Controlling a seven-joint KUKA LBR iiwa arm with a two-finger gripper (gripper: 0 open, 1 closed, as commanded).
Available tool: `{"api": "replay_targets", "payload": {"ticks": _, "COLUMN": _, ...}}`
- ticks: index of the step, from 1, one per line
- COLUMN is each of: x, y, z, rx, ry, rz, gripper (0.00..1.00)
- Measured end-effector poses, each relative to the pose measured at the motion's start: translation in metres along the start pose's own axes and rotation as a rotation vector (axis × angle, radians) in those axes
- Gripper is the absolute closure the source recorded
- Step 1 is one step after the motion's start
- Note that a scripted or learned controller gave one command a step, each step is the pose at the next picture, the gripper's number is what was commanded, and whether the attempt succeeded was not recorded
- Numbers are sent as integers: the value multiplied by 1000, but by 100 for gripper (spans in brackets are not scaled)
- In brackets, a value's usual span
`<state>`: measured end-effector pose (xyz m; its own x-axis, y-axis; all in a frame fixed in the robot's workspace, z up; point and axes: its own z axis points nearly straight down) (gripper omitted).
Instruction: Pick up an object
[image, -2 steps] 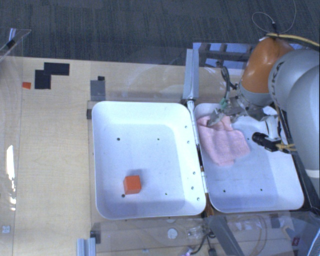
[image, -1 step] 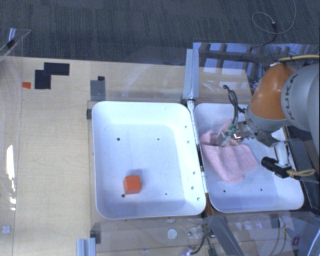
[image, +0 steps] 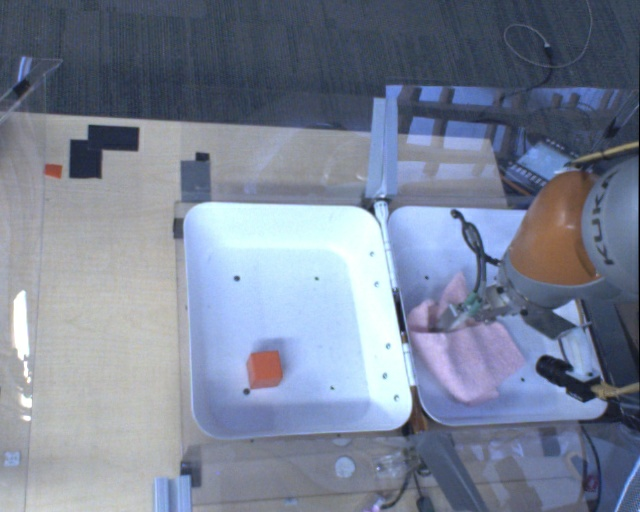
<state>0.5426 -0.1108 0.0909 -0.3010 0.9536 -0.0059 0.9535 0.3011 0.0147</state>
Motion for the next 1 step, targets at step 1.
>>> {"api": "replay_targets", "payload": {"ticks": 1, "x": 4, "y": 36, "z": 1, "rx": 0, "ry": 1, "rz": 175, "gripper": 0}}
